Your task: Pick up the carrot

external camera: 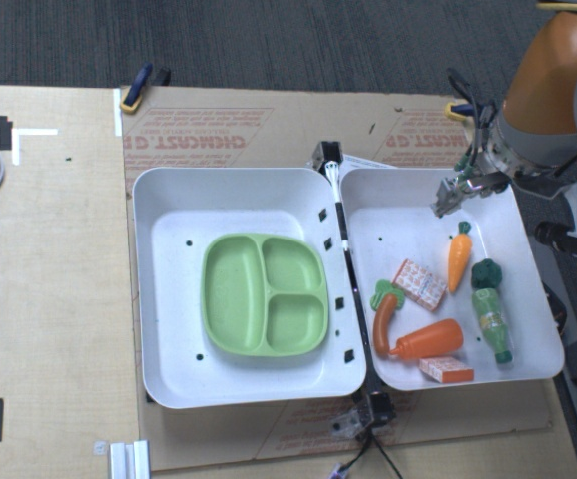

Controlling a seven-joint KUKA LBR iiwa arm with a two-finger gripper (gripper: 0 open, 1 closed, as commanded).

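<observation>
Camera view shows a green divided plate [266,294] in the left bin [159,267], while in the right bin [533,267] the carrot [458,257] lies free, stalk toward twelve o'clock, with the pincer [448,200] just above it at twelve o'clock, its grip state impossible to tell.

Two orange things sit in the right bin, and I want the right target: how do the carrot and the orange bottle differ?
The carrot is slim and tapered with a green top; the orange bottle is thicker with a nozzle. The carrot stands nearly upright in the view; the bottle lies almost crosswise. The carrot lies nearer the end effector. Both are orange.
</observation>
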